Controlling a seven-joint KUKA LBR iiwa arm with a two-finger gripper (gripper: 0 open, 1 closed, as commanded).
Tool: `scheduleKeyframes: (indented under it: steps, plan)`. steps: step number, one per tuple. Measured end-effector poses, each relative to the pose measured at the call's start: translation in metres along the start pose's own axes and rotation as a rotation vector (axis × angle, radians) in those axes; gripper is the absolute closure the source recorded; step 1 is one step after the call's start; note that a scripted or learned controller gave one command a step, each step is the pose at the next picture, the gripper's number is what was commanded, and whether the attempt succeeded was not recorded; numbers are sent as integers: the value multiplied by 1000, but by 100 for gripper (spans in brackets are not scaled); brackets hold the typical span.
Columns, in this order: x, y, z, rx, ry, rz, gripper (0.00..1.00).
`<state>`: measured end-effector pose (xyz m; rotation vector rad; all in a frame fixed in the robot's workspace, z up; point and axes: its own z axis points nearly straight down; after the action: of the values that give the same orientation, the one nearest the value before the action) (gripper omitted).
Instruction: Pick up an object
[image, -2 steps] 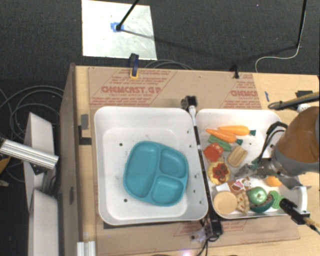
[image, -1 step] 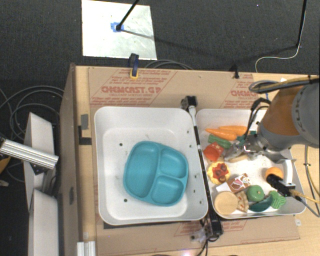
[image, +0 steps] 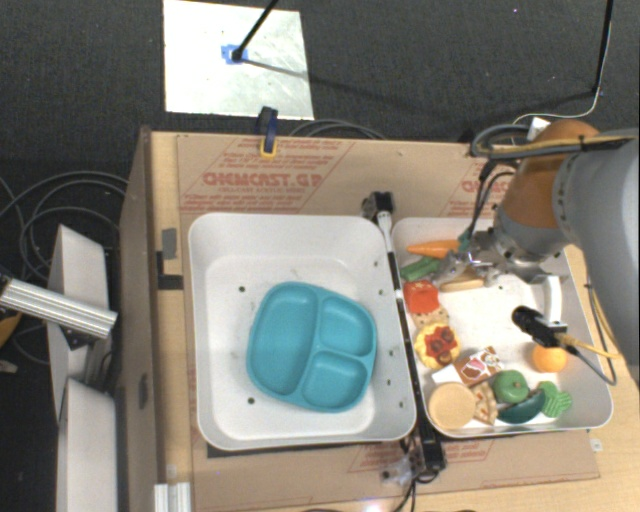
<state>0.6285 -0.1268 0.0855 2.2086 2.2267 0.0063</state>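
Reaching step: approach to a grasp, fingers (image: 466, 256) low in the far left part of the right bin (image: 495, 305), nothing visibly gripped.
Finger state: cannot tell whether parted or clenched; tips lost among wrist and clutter.
Likeliest target: carrot (image: 432, 247), just left of the fingers, perhaps touching; contact unclear.
Also close: green vegetable (image: 420, 267), left and slightly nearer; pale stick (image: 462, 285), just on the near side; red piece (image: 422, 298), beyond that.
Next move, by judgement: centre on one item, close, lift straight up; crowding makes a double catch or slip likely.
Right bin, rest: pizza-like toy (image: 437, 343), orange fruit (image: 548, 358), green apple (image: 511, 385), round biscuit (image: 452, 407), all well toward the near side of the fingers.
Left bin (image: 215, 300): teal divided plate (image: 312, 345), well left of the fingers.
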Motion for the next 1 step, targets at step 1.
scheduleKeyframes:
  steps: [1]
  plan:
    - [25,-54,-3,-11,-24,17,0]
